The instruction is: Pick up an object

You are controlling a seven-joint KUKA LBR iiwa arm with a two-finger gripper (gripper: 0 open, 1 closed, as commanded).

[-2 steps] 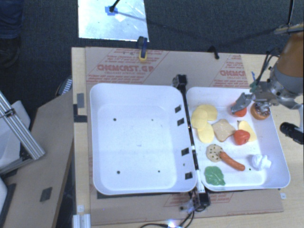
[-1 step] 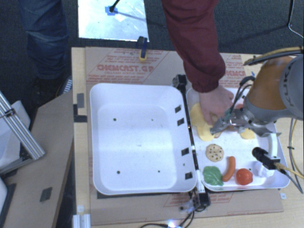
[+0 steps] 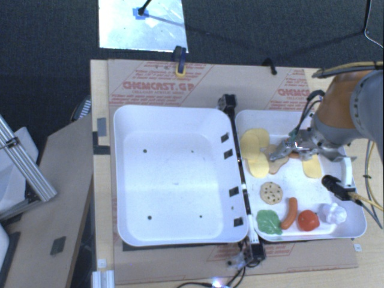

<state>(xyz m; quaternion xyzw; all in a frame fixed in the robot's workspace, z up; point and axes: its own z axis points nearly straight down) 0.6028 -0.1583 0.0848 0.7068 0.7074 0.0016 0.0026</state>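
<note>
You see the gripper (image 3: 281,153) low in the right bin (image 3: 351,230), tips over a tan piece (image 3: 277,164) between the yellow slices (image 3: 255,144); you cannot tell how the jaws stand or whether anything is gripped. Nearby lie a cookie (image 3: 271,192), sausage (image 3: 290,212), tomato (image 3: 308,220) and green leaf (image 3: 269,222). The left bin (image 3: 129,119) sits alongside.

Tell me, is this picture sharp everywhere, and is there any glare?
Camera view: the shiny sheet at the top glares pale; the left bin is evenly lit with soft rim shadows; the pincer looks slightly blurred above the right bin; small foods stay soft.
</note>
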